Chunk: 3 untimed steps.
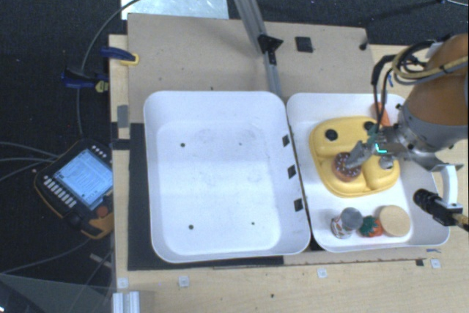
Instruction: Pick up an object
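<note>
Yellow toy (355, 157) in right bin (308, 157) is met by gripper (352, 161); grip state cannot be told. Slip is risked on its rounded top.

Wide open floor across the left bin (165, 157), whereas the right bin (311, 194) crowded by a yellow object (344, 146) at centre and small items (370, 222) along the lower edge.

A tan bench (220, 55) bears two white bins, left bin (212, 172) and right bin (308, 113), touching side by side.
</note>
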Tool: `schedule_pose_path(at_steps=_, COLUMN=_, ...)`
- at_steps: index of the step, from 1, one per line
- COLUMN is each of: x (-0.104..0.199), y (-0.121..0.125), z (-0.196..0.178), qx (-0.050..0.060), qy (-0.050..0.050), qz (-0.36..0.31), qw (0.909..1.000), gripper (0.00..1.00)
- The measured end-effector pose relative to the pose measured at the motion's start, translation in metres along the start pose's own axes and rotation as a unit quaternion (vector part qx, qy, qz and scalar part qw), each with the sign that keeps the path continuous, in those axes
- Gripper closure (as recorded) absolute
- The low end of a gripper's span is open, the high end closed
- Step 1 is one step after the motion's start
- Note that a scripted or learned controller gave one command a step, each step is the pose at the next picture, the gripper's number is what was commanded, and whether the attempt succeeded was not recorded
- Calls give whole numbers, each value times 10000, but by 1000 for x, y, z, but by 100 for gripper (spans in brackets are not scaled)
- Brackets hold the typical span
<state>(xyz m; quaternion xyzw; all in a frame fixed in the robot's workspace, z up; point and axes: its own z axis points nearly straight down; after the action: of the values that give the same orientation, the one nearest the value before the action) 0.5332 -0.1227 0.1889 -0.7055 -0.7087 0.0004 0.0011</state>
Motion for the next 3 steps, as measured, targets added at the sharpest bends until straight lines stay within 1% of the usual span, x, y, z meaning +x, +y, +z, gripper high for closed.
schedule_pose_path(at_steps=1, x=0, y=1, z=-1, qx=-17, qy=-3, qz=-2, qw=10000, gripper=0)
schedule_pose_path(at_steps=2, x=2, y=-4, z=61, qx=10, qy=0, qz=15, qw=10000, gripper=0)
schedule_pose_path(at_steps=3, x=3, y=1, z=82, qx=-66, qy=8, qz=-14, qw=10000, gripper=0)
